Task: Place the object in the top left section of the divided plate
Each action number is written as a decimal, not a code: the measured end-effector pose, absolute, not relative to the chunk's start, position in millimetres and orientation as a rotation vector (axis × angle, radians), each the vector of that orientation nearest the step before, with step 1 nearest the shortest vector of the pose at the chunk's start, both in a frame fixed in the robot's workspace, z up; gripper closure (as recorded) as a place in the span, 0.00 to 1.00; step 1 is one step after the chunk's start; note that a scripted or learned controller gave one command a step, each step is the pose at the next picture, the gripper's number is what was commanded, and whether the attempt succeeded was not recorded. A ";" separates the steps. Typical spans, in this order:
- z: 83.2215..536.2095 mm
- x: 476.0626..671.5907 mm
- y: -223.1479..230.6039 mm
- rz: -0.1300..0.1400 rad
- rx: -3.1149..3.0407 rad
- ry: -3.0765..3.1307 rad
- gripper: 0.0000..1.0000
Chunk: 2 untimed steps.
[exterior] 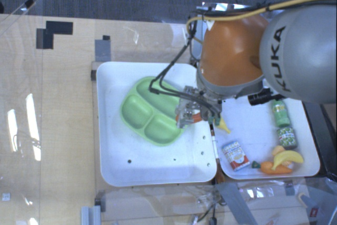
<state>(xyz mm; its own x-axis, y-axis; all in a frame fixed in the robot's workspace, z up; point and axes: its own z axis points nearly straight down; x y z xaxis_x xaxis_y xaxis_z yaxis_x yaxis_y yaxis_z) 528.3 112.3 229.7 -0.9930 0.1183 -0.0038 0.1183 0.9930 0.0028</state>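
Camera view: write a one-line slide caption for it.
KUKA arm poised over the right edge of a green divided plate in the left white bin; toy groceries lie in the right bin.

One fixed camera above the bench, looking down at a slant.

It takes in the left bin [152, 166] whole. The right bin [310, 160] lies beside it, its upper part hidden under the arm [263, 45], which enters from the right and looms large, near the lens. Dark floor runs beyond the left bin's far edge.
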 end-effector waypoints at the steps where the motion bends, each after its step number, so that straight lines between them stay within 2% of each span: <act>1: 219.2 604.7 94.4 0.004 -0.003 3.135 1.00; 2: 216.4 533.7 94.0 0.004 -0.220 3.128 1.00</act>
